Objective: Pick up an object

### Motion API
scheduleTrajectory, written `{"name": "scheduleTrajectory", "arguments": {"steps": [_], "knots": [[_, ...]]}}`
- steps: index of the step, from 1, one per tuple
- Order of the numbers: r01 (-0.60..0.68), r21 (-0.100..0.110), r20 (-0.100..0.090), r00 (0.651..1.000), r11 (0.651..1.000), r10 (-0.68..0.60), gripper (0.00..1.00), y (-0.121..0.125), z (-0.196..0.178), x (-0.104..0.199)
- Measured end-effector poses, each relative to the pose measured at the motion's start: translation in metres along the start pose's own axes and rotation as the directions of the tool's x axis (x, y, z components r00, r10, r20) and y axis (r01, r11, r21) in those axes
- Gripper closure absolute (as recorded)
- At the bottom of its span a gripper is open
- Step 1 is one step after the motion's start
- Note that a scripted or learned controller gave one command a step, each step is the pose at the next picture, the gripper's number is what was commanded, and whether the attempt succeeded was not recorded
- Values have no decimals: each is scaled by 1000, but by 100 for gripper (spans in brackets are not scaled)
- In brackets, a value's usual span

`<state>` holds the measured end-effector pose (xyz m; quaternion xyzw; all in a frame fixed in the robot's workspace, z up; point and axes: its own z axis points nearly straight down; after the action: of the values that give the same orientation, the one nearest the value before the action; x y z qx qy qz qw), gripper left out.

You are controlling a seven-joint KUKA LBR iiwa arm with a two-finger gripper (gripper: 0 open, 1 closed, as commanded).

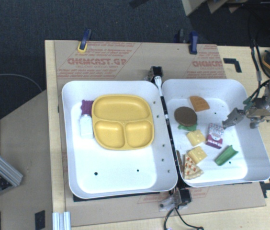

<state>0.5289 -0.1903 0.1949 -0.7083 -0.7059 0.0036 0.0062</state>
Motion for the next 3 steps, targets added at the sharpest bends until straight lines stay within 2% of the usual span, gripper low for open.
{"name": "scheduleTrajectory", "arguments": {"steps": [1,3], "knots": [[3,-13,3,1000,1000,-3,0,3,-7,0],[4,-7,1,1000,1000,-4,0,1,79,4]]}}
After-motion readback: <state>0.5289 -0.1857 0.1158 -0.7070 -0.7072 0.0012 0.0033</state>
